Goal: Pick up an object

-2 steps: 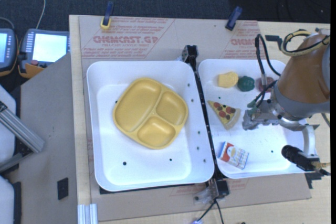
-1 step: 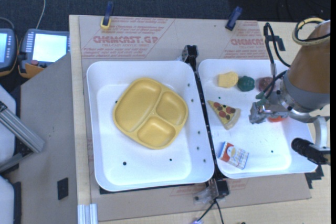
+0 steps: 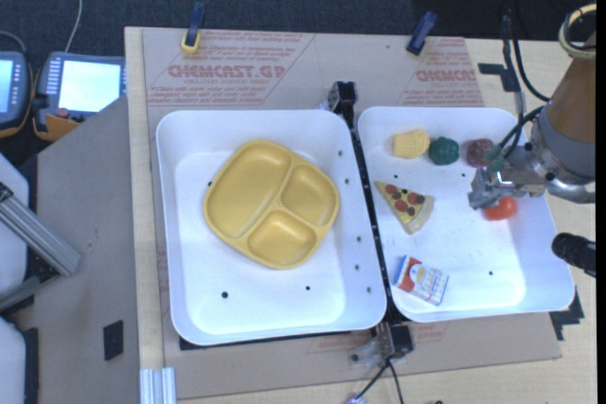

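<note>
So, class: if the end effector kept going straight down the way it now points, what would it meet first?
Most likely the red object lying on the right bin floor directly under the end effector, though depth is hard to judge from this slanted view.

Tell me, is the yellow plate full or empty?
Empty. The yellow divided plate in the left bin shows all three compartments bare.

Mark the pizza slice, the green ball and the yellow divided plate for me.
pizza slice [image 3: 406,204], camera view, on its topped middle.
green ball [image 3: 443,149], camera view, on its top.
yellow divided plate [image 3: 272,202], camera view, where its dividers meet.
</note>
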Robot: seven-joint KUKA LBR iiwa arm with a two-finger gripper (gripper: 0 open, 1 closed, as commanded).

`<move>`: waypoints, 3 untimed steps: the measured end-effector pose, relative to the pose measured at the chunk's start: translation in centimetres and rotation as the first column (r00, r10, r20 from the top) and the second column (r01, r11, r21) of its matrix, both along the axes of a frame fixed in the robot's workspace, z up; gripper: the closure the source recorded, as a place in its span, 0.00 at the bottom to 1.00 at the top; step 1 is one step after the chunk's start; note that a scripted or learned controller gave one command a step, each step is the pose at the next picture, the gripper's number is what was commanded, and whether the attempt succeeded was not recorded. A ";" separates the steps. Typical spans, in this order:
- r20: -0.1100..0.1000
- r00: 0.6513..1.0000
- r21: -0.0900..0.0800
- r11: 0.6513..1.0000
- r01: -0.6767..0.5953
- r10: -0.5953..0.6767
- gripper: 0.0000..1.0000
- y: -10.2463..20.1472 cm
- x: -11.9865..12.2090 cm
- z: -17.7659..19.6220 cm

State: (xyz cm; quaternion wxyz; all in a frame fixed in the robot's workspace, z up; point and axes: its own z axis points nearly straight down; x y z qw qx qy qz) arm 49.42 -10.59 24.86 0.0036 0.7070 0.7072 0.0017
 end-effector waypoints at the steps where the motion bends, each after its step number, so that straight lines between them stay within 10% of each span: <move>1: -0.011 1.000 0.005 1.000 -0.005 0.005 1.00 5.0 0.8 -1.4; 3: -0.005 1.000 0.004 1.000 -0.007 0.007 1.00 16.3 3.7 -0.4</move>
